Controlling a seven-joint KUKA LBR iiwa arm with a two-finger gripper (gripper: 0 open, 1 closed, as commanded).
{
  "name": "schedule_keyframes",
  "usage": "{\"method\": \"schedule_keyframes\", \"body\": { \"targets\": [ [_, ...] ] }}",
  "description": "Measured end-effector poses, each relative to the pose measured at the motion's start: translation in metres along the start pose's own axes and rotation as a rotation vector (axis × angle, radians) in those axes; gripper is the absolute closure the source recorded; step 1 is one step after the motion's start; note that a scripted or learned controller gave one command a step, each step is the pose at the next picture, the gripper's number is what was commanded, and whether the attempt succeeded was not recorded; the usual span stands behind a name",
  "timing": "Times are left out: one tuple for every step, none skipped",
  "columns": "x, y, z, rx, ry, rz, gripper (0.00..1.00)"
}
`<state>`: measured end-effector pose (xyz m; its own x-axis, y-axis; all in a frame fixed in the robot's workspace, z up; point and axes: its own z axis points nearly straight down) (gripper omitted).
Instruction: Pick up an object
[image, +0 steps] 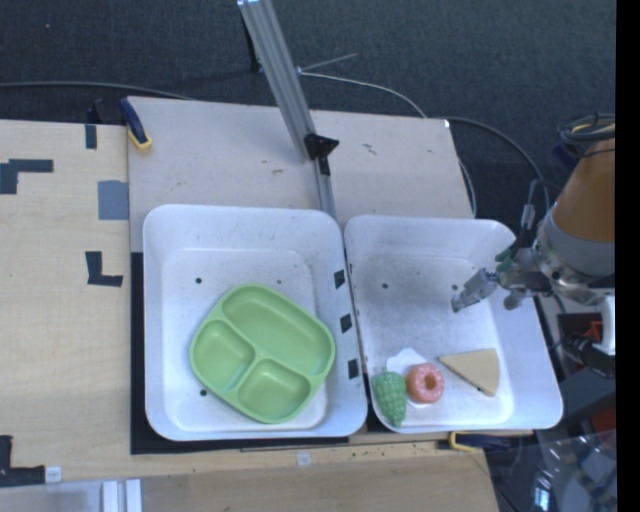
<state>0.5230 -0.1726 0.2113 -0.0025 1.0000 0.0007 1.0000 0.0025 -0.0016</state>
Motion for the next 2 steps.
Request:
{"method": "schedule_keyframes", "body": {
  "targets": [
    [0.000,0.000,0.000,0.000,0.000,0.000,0.00],
    [0.004,-0.010,0.050,0.005,0.001,0.001,0.00]
  ]
}}
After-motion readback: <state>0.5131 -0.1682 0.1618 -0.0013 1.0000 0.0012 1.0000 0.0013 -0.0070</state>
